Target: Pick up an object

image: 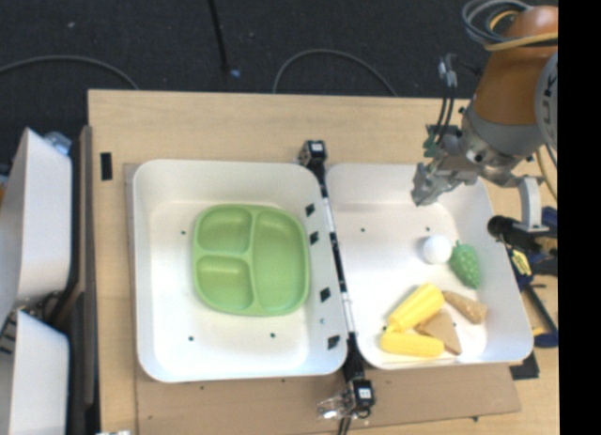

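Hanging over the far part of the right bin (376, 189), gripper (430, 189) pointing down and leftward, grey wrist and orange band rising behind it toward the right. Hard to tell whether open or closed; nothing showing between the tips. Lying apart from the gripper, nearer the camera in that same right bin: small white ball (437, 249), touching or nearly touching a knobbly green toy (466, 264) just to its right. Sitting further toward the near rim of the right bin, a cluster: two yellow corn-like pieces (414, 308), one angled up toward the ball, the other (411, 345) lying flat below it, and tan wedge-shaped pieces (464, 307) pressing against them on the right. Resting in the middle of the left bin (160, 189), well apart from the gripper, a green divided plate (251, 259) with three compartments. Supporting both bins side by side, a pale wooden counter (216, 123).
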`<move>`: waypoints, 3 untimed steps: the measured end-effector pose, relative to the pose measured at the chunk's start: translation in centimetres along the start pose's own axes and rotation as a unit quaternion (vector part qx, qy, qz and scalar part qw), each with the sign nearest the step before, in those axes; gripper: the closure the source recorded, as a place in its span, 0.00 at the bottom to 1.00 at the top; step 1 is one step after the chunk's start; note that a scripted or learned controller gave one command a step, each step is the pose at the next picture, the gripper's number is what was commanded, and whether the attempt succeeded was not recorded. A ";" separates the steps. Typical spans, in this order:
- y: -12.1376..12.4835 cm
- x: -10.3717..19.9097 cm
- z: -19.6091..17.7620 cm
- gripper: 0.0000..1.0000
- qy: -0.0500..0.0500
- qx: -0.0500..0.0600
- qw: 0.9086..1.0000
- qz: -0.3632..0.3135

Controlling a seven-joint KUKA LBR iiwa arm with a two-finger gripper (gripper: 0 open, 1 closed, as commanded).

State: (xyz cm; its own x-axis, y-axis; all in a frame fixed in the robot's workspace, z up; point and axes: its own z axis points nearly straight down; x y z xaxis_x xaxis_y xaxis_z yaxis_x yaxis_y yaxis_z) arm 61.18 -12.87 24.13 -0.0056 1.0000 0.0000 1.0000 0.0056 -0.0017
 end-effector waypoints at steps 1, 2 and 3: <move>-1.0 4.5 1.0 1.00 0.000 0.000 1.000 0.000; -1.9 9.1 0.0 1.00 0.001 0.000 1.000 -0.001; -1.9 15.0 0.2 1.00 0.001 0.000 1.000 -0.001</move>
State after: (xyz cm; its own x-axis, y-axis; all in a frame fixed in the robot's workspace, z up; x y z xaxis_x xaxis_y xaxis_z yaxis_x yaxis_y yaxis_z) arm 59.15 2.12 23.93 -0.0082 1.0000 0.0018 1.0000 0.0082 -0.0017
